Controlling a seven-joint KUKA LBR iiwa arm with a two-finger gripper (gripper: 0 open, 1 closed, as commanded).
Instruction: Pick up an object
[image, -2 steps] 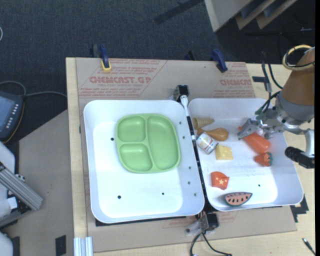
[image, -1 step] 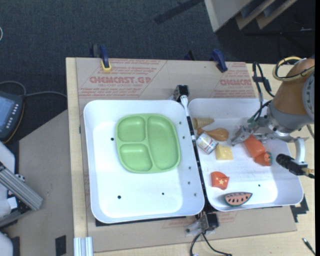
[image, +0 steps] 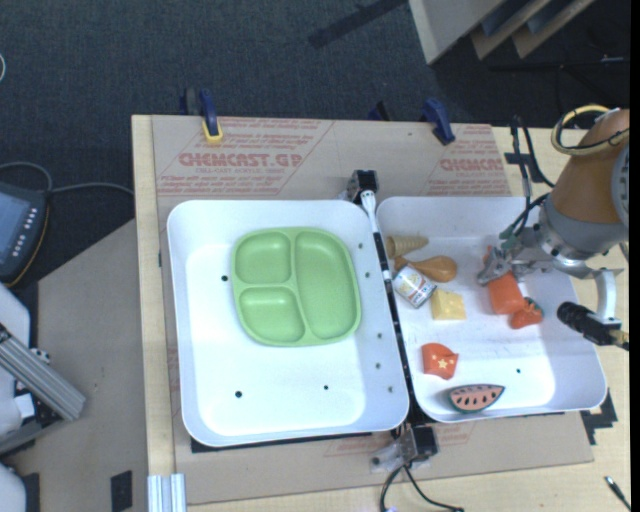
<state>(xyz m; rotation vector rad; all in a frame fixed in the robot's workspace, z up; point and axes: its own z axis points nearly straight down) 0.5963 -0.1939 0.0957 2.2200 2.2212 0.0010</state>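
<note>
Reaching in from three o'clock, the tool (image: 507, 262) hangs low over the right bin (image: 560, 395), just at the top edge of an orange-red toy (image: 507, 295), which looks like the piece chosen for pickup; whether it is apart or together I cannot tell. The other toys sit apart from it toward nine o'clock: a cone (image: 407, 243), a drumstick (image: 432, 268), a can (image: 412, 289) and a cheese wedge (image: 449, 305), so the approach probably stays uncrowded.
</note>
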